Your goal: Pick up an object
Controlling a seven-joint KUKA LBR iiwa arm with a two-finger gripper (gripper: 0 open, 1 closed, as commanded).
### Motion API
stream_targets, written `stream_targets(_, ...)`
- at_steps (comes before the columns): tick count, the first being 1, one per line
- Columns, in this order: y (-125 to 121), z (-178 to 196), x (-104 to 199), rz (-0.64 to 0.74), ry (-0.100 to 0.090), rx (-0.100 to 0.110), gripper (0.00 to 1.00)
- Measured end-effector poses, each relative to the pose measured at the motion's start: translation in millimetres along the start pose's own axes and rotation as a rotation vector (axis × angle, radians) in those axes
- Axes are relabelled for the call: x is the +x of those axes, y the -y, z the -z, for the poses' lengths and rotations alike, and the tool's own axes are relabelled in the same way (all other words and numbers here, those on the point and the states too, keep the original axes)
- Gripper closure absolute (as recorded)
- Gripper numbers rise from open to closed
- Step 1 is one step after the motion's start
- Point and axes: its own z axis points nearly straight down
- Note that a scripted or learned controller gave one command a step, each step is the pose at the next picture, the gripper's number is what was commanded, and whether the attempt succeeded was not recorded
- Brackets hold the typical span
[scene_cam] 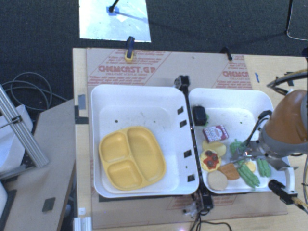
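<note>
A pale wooden surface (159, 64) on dark carpet carries two shallow white bins side by side. The right bin (231, 97) holds a cluster of toy food: a pizza slice (210, 160), a round bun (217, 180), a red carton (215, 133), a black block (199, 114) and green vegetables (249, 173). The hand (244, 153) sits low among the green pieces — whether its grip is wide or narrow cannot be told. The left bin (139, 100) contains a yellow divided tray (132, 157).
</note>
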Motion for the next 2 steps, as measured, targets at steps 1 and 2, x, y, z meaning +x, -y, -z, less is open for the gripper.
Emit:
stream_targets(1,-15.9,105.7,83.8,0.01,0.0,-0.011,1.0)
stream_targets(2,-135.5,128.7,154.5,0.012,0.0,-0.014,1.0)
